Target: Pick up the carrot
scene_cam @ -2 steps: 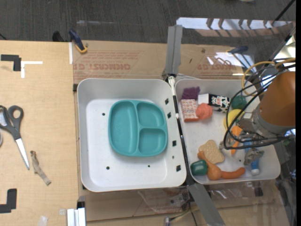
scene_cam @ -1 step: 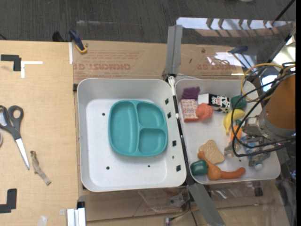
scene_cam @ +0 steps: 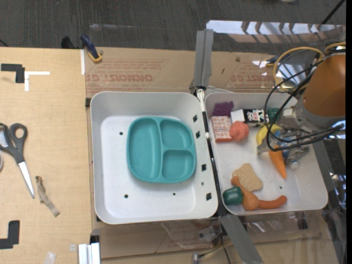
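Note:
The carrot is an orange cone in the right bin, its thick end up and its tip pointing toward the near right. My gripper is directly over the thick end, hanging from the grey arm with the orange band. Cables and the wrist body hide where the gripper meets the carrot, so I cannot tell whether it is gripped.
The right bin also holds a yellow piece, a pink ball, a red-and-white box, a purple item, a toast slice, a green piece and an orange sausage-shaped piece. A teal divided plate lies in the left bin.

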